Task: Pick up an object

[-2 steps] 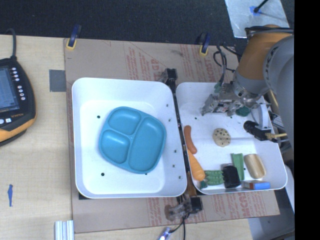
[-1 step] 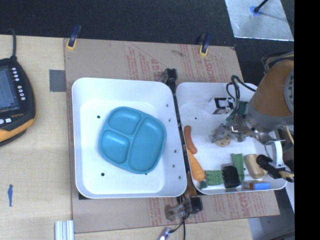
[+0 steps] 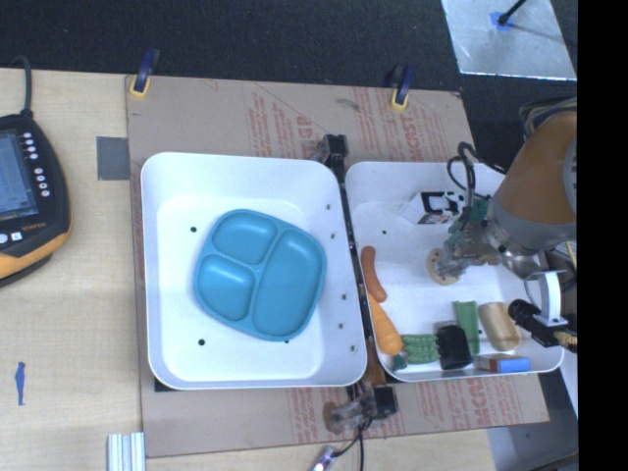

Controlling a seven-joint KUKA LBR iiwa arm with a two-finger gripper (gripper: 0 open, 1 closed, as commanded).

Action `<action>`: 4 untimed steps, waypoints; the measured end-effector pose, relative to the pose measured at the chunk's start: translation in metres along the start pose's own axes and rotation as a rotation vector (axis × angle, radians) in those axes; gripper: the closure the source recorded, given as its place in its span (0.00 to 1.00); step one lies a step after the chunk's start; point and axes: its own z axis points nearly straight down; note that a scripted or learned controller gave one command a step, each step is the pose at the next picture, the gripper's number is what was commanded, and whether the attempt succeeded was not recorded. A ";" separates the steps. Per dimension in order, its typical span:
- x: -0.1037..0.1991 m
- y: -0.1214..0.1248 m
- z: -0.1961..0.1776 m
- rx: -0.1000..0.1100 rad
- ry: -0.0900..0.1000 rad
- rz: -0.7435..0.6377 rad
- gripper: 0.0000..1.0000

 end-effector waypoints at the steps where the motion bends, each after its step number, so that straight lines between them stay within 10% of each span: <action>1: -0.055 -0.015 -0.102 -0.004 0.001 0.007 1.00; 2: -0.054 -0.015 -0.101 -0.003 0.002 0.006 0.00; 3: -0.054 0.037 0.011 -0.004 0.002 0.005 0.00; 4: -0.039 0.099 0.006 0.026 0.006 0.004 0.00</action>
